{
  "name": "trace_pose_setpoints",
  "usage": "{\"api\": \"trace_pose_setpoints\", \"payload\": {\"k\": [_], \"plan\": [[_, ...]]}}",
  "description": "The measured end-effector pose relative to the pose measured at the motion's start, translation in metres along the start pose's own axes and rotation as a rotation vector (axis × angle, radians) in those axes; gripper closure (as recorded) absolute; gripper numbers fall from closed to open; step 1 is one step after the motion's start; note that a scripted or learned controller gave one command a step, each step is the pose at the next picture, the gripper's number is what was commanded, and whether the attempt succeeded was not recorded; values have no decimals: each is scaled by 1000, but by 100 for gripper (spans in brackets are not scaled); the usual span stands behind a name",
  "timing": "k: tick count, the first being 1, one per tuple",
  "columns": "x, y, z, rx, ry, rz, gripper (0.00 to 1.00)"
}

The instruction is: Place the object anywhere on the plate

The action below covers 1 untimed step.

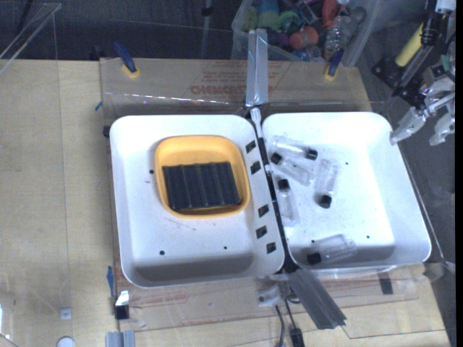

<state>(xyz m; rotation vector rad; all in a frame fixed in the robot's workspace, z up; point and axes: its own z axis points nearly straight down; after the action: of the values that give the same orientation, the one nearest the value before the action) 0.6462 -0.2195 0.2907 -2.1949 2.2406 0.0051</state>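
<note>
Wood tabletop carries two white bins. Plate (199,176), yellow w/ dark ribbed insert, sits in the left bin (130,194). Clear vials (293,161) lie scattered in the right bin (376,186), just right of the plate past the divider, axes mixed. Pincer (427,118) hangs far right of the plate; can't tell if spread. Right bin's far side is open.

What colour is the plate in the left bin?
Yellow-orange plate, holding a dark ribbed insert; camera view.
</note>
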Motion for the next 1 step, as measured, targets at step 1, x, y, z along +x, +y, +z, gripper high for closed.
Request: {"api": "trace_pose_setpoints", "payload": {"k": [1], "plan": [[0,-13,49,-2,0,-310,0]]}}
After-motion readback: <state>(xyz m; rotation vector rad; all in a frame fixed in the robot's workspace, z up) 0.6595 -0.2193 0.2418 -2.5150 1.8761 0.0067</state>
